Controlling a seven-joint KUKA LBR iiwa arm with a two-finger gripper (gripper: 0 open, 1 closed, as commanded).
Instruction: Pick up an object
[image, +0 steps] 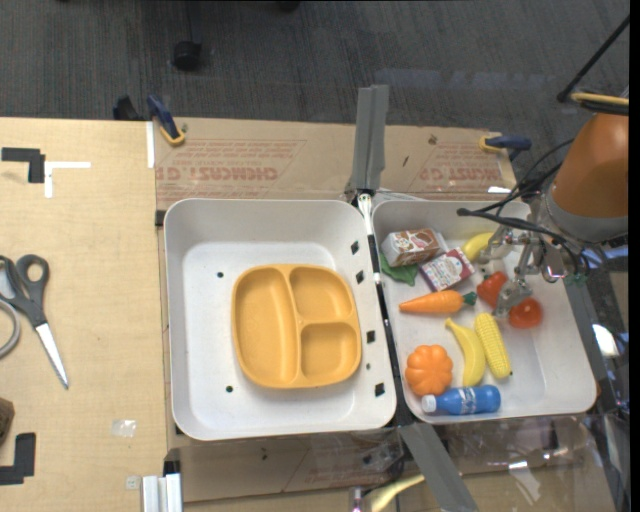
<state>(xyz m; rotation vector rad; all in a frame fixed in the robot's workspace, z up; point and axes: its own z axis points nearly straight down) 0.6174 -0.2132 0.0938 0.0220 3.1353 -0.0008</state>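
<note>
The right bin (562, 385) holds several toy foods: a carrot (432, 302), a banana (466, 350), a corn cob (492, 345), an orange pumpkin (429, 369), a blue bottle (462, 401), two snack packets (414, 244) (446, 270), a yellow piece (479, 244) and two red pieces (491, 288) (526, 314). My gripper (530, 283) reaches in from the right and hangs over the two red pieces at the bin's far right. It looks open, with nothing between its fingers.
The left bin (190, 330) holds a yellow divided plate (296, 325). Scissors (35, 310) lie on the bench at far left. Cables trail from the arm's orange band (595, 170) over the right bin's far corner.
</note>
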